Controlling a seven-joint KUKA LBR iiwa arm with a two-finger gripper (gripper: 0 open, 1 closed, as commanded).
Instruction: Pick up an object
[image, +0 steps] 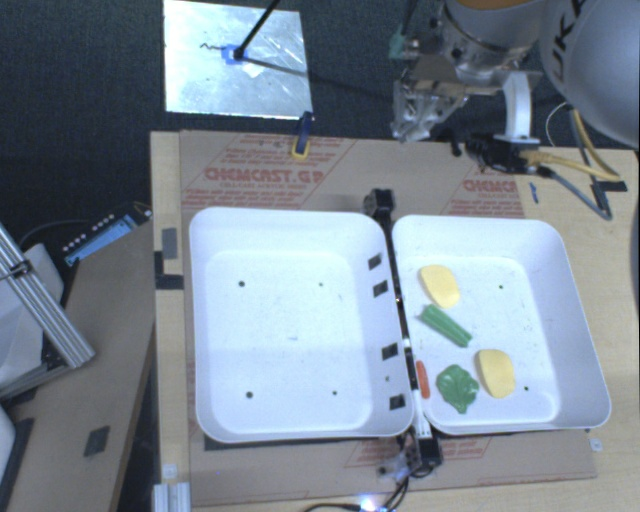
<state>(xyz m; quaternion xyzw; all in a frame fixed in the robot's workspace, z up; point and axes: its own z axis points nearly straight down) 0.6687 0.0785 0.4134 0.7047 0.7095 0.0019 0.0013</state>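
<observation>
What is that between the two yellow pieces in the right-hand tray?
In the camera view, a long green piece lies slantwise between the upper yellow piece and the lower yellow piece, close under the upper one.

The grey arm (590, 60) reaches in at the upper right, wrist angled downward, with the gripper (415, 125) hanging at its end, fingertips pointing down.

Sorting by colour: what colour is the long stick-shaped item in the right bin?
Green, seen in the camera view.
</observation>
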